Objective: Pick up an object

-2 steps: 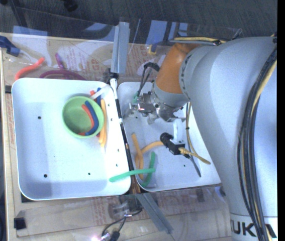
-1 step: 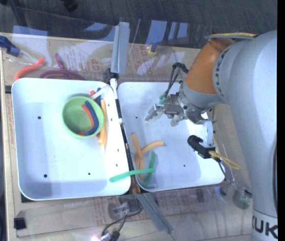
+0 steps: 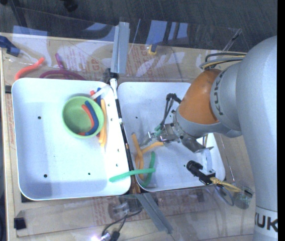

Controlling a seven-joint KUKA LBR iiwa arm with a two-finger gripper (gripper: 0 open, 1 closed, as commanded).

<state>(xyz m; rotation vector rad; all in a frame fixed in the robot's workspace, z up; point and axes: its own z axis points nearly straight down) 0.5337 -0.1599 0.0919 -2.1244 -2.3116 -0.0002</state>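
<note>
My gripper [image 3: 157,134] hangs low over the middle of the right bin [image 3: 147,97], at the end of the grey arm with the orange band. Just below it lies an orange stick [image 3: 152,145], and a second orange stick [image 3: 137,155] runs along the bin's left wall. A green stick [image 3: 134,173] lies across the wall between the two bins near the front. I cannot see anything held in the gripper.
The left bin [image 3: 36,149] holds a green bowl [image 3: 79,117] with a red curved piece [image 3: 89,115] and a blue piece [image 3: 93,106] in it, and an orange stick [image 3: 102,124] beside it. The arm covers the right bin's right half.
</note>
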